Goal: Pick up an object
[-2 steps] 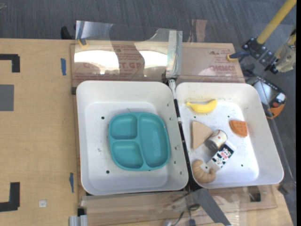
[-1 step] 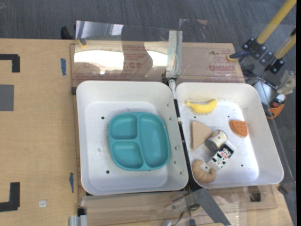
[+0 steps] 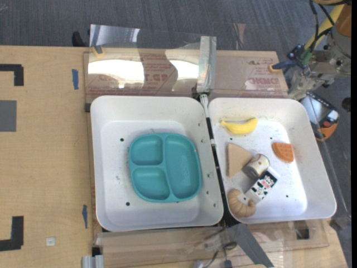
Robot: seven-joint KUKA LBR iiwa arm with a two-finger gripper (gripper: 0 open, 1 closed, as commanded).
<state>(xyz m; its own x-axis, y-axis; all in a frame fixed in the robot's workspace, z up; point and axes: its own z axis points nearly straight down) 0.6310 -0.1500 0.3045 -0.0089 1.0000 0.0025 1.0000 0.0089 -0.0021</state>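
The claw (image 3: 319, 66) sits at the upper right of the frame, outside the bins, in a clutter of grey metal parts and yellow cable. How it stands, and whether anything is in it, I cannot tell; nothing from the bins appears beside it.

Two white bins lie side by side on the table (image 3: 44, 149). The left bin (image 3: 106, 116) holds one teal plate (image 3: 165, 167) divided into three compartments, resting near the middle of the bin floor.

The right bin (image 3: 298, 188) holds five things. One yellow banana (image 3: 240, 125) lies near the bin's upper left, curved ends turned up. One tan wedge (image 3: 237, 159), shaped like a slice of bread or cheese, lies below the banana. One orange piece (image 3: 283, 152) sits to the right of the wedge, apart from it, near the bin's right side. One small cylinder (image 3: 256, 166), tan with a dark end, lies touching the wedge's lower right edge. One white carton with dark markings (image 3: 263, 186) lies just below the cylinder, tilted. One brown croissant-like pastry (image 3: 241, 201) curls at the lower left of this bin, touching the carton's lower end.

Behind both bins, along the upper part of the frame, stands one clear plastic sheet (image 3: 145, 66) against brown cardboard (image 3: 245, 74).
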